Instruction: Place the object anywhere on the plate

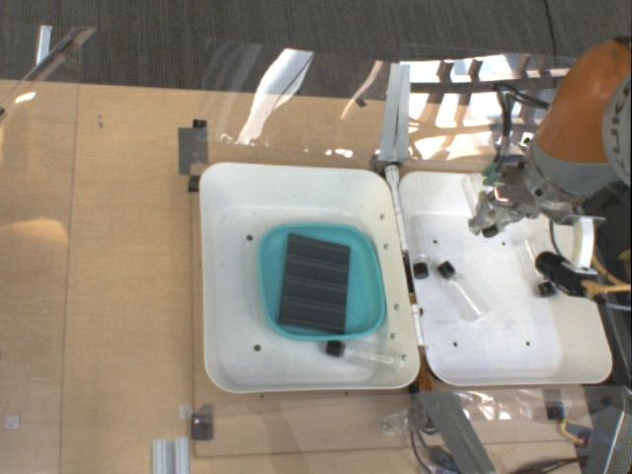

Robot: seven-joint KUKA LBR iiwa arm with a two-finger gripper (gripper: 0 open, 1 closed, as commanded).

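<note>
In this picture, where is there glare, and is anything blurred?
Camera view: bright glare streaks lie along the clear panel behind the bins, strongest above the right bin; the gripper looks slightly blurred; the plate and the dark block are sharp.

The only lettering in view sits on the arm [592,117], at the far right edge of the picture on its grey shell just below the orange band: parts of dark capital letters, cut off by the frame and not readable as a whole word. Nothing else carries writing that can be made out: the teal plate [367,294] in the left bin [222,265], the dark ribbed block [315,283] lying on it, and the right bin [592,358] show no label, number or sign.
</note>
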